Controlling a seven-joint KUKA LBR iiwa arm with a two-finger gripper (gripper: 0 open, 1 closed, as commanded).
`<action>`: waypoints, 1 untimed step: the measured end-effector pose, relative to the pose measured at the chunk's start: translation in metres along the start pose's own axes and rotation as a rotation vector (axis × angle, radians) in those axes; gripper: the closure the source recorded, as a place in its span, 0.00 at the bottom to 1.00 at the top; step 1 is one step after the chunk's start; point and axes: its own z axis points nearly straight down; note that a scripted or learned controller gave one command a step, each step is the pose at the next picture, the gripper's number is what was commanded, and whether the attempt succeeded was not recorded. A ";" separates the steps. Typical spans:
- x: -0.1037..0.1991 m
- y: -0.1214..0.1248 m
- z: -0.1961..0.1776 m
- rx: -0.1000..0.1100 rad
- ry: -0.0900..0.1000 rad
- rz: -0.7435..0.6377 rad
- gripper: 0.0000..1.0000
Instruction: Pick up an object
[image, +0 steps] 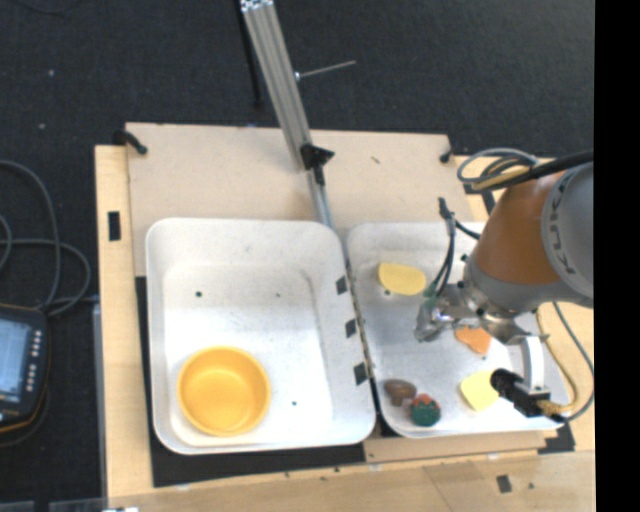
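Far left, in the left bin (250, 290), just a bowl (223, 390). Over in the right bin (395, 335), gripper (432, 325) low near the middle, can't tell whether open or closed. Orange wedge (473, 340) just beside it, partly under the wrist. Probably light, stiff, bit slick, so best pinched across the narrow sides

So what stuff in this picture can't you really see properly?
- Orange piece in the right bin: the arm covers part of it in the camera view, so its shape is unclear.
- Gripper: too small and blurred to tell how it is set.
- Brown lump and the green and red thing: too small to name.
- Screen device at the left: cut off by the edge.
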 end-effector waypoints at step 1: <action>-0.001 0.008 -0.045 0.000 0.000 0.000 1.00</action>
